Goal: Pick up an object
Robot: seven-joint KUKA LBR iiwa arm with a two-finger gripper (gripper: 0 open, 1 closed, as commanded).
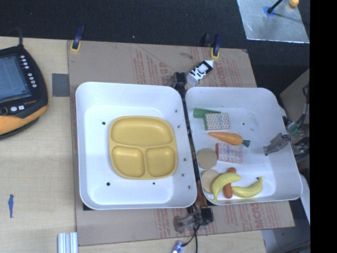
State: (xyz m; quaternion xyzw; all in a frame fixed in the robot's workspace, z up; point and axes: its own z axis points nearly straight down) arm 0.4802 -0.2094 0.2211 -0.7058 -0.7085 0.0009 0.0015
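The right bin [263, 101] holds several toy foods. An orange carrot [226, 138] lies mid-bin, with a patterned box [217, 121] and a green piece [202, 113] above it. A second patterned box [229, 153] sits just below the carrot. Near the front wall lie two yellow bananas [247, 189] with a red piece [230, 181] between them, beside a tan disc [206, 157] and a pale round piece [208, 178]. My gripper [274, 144] reaches in from the right edge, low over the bin's right side, about a hand's width right of the carrot, with nothing seen in it.
The left bin [89, 141] holds a yellow divided plate [143, 146]. A teach pendant [18, 88] lies on the bench at far left. Clamps [215, 45] pin the cardboard at the back, and a black-and-white tag [200, 71] lies behind the bins.
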